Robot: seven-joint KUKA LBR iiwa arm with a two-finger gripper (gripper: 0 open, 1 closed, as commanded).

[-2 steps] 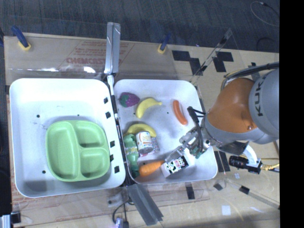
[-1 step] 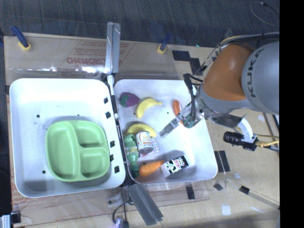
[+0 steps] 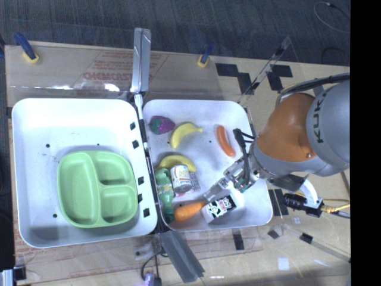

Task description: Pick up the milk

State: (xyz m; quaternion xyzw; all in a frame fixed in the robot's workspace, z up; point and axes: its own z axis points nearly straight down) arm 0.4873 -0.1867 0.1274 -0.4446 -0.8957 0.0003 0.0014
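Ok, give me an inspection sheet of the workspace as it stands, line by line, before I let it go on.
Surface: bench with two white bins side by side; left bin, right bin.
Job's things: milk carton, white with black patches, lying near the right bin's front edge.
Clutter: in the right bin a purple fruit, two bananas, a sausage, a can, a green bottle and a carrot beside the carton; a green divided tray in the left bin.
Grippers: pincer low over the carton; grip not discernible.
Cables: a thin cable on the floor, upper right.
Surroundings: blue clamps on the bench's far edge.
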